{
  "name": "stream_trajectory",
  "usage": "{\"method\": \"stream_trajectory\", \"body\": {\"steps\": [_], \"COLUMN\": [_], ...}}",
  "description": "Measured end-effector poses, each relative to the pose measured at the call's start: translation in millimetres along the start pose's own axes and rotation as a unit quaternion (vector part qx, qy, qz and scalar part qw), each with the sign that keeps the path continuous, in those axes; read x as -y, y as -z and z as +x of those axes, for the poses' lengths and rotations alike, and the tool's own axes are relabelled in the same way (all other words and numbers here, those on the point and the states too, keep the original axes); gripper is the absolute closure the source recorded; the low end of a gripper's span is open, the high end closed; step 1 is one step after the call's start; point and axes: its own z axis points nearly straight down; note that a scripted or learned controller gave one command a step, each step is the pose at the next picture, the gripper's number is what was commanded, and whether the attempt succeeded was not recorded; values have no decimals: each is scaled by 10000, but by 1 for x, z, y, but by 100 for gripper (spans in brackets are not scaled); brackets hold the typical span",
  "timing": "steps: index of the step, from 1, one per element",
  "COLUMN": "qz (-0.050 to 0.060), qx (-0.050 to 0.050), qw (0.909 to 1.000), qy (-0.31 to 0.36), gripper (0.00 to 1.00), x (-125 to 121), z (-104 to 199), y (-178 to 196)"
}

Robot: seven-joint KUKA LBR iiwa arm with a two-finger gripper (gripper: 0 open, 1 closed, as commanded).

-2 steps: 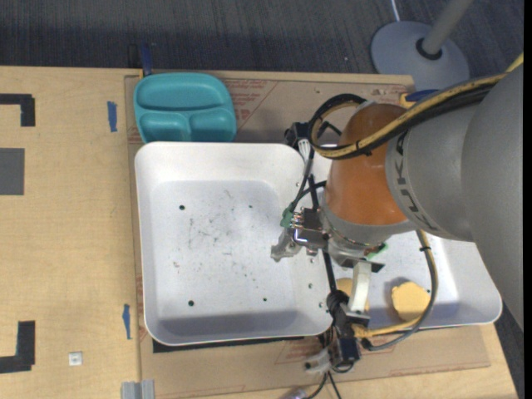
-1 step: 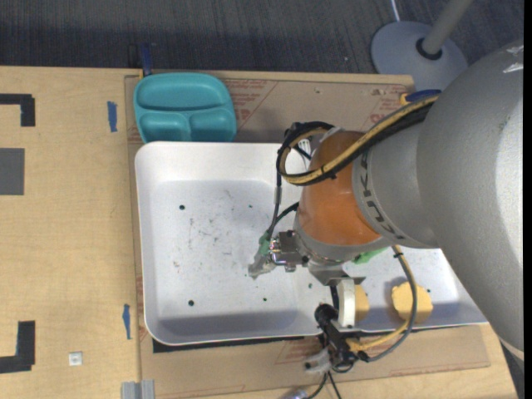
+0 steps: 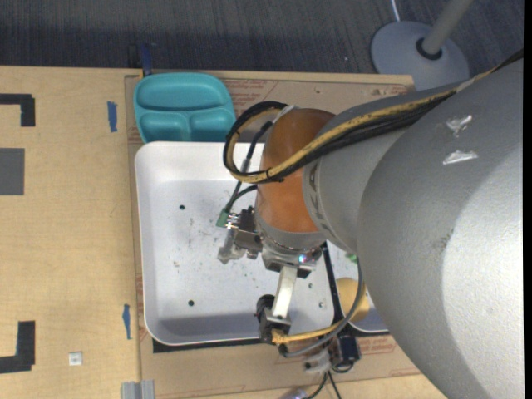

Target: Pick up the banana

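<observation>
Camera view: the smooth grey arm with its glossy orange band covers the right side of the shallow white bin, whose floor is scuffed and speckled (dark flecks, a few small holes), and the gripper hangs low over the bin's middle; whether it is open or closed I cannot tell. A rounded yellow sliver of the banana peeks out beside the arm near the bin's right side, close under the wrist. The bin's left half is open floor out to its rounded rim, and a teal moulded tray touches the far edge.
</observation>
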Motion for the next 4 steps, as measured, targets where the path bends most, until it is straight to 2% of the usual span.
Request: {"method": "stream_trajectory", "body": {"steps": [1,2,3,4], "qz": [0,3,2,2], "qx": [-3,6,4,4], "qw": [9916,9944,9953,9882], "qy": [1294,-1060,-969,-1532], "gripper": [0,0,0,0], "x": [13,8,12,14], "z": [46,47,41,46], "y": [-89,-78,-44,-29]}}
